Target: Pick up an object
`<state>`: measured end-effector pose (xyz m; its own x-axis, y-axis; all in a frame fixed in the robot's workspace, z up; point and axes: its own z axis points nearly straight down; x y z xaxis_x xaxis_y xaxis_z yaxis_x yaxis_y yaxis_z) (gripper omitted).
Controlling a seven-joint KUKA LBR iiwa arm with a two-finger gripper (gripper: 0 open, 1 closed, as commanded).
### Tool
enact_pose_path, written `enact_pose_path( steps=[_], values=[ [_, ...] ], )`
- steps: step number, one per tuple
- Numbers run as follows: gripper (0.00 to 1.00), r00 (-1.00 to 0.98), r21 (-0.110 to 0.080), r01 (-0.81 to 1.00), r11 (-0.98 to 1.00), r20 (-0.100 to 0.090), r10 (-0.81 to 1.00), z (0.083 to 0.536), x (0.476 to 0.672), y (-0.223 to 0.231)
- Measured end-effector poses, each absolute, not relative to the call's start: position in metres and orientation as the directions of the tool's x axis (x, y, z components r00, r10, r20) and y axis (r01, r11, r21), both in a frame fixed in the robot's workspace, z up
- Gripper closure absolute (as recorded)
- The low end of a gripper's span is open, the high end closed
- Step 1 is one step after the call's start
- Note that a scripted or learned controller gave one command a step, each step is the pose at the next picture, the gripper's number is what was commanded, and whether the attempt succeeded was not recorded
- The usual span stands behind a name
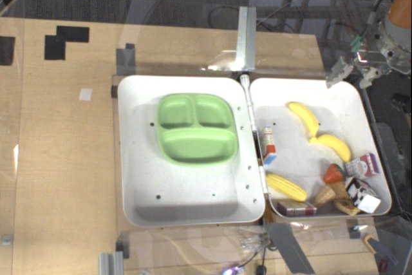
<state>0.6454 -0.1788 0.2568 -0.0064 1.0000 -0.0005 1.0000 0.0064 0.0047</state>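
Inside the right bin, two bananas lie end to end near the middle, long axes slanting from upper left to lower right, with corn, a strawberry and small cartons crowded along the near wall. Gripper hovers over the bin's far right corner, nothing between its fingers; whether they stand wide or narrow I cannot tell. My judgement: nearest target is the upper banana, lying down-left of the gripper; left bin holds a green tray.
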Motion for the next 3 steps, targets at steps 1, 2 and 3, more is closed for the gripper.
enact_pose_path(
  steps=[1,2,3],
  values=[
    [0.00,-0.020,0.002,1.000,0.020,0.000,1.000,0.108,0.614,-0.140],
    [1.00,-0.019,0.008,1.000,0.019,0.001,1.000,0.119,0.616,-0.139],
    [1.00,0.051,0.030,0.998,-0.050,-0.007,0.999,0.098,0.593,-0.200]
  ],
)
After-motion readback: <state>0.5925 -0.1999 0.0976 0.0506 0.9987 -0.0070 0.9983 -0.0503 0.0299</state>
